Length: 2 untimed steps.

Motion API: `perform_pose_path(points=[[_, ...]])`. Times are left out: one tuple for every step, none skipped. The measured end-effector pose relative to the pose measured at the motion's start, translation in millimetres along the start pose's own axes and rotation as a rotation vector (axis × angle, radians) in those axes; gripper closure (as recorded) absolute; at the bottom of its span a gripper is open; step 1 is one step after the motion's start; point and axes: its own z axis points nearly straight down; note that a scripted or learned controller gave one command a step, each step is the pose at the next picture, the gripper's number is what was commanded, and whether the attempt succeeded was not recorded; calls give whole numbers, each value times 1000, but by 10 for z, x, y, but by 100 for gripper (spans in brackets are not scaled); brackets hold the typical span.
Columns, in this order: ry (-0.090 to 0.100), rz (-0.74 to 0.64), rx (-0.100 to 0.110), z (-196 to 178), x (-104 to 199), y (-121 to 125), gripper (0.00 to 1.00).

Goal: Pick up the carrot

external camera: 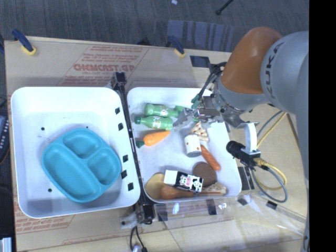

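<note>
- Lying on the floor of the right bin (226, 140), the carrot (155, 138) is resting near the bin's left wall, just below the two green bottles (157, 116), its green stub pointing left.
- Hovering over the bin's upper right, the claw (195, 115) is sitting apart from the carrot; whether it is released or clenched I cannot tell.
- Looking like a light, stiff, smooth plastic toy, the carrot is probably best pinched across its thicker middle, since the tapering end may be slipping out.

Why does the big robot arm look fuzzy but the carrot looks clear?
In the camera view the arm sits close to the lens, so it looks soft; the carrot down in the right bin is sharper, with even light and a faint shadow.
</note>
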Motion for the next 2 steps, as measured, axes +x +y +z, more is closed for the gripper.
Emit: perform_pose_path(points=[[-4, -11, -15, 1172, 283, 248, 0], [-3, 106, -4, 1404, 268, 268, 0]])
